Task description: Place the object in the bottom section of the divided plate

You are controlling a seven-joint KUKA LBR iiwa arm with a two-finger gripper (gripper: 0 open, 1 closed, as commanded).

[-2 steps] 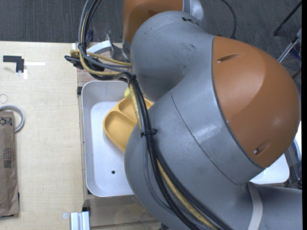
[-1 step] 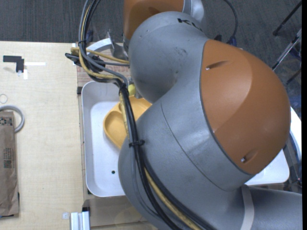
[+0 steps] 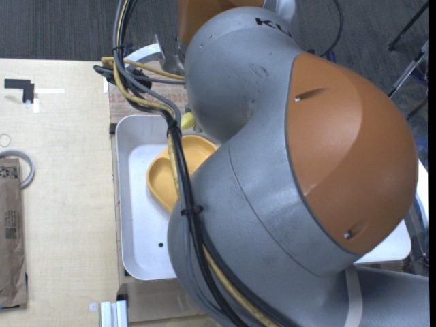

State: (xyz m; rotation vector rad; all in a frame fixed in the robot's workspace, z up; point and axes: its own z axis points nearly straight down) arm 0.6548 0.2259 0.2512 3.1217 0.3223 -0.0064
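A yellow divided plate [image 3: 163, 176] lies in the left white bin [image 3: 133, 203], with only its left part showing past the arm. A small yellow-green object [image 3: 187, 120] peeks out at the bin's top edge beside the arm. The grey and orange arm [image 3: 293, 176] covers most of the view and hides the rest of the plate and the bin.
A bundle of black and yellow cables [image 3: 146, 90] runs from the top down across the bin and plate. To the left lies a wooden bench top [image 3: 61, 182] with a brown paper bag [image 3: 12, 230] at its edge. A small black mark [image 3: 19, 86] sits at the bench's upper left.
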